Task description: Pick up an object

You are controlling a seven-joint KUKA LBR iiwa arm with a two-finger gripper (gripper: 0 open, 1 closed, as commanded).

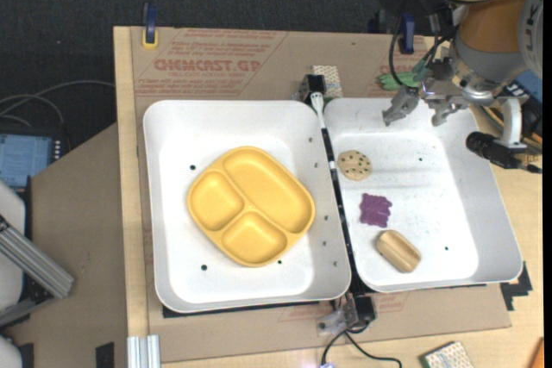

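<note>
pincer [420, 109] spread apart over right bin's [483, 211] far edge.

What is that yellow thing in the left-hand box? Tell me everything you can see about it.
The yellow tray is a divided plate with rounded corners, apparently smooth plastic. It has three compartments: one large at the upper right, two smaller at the left and bottom. It lies flat and right side up, turned at an angle, near the middle of the left bin, touching only the bin's floor.
</note>
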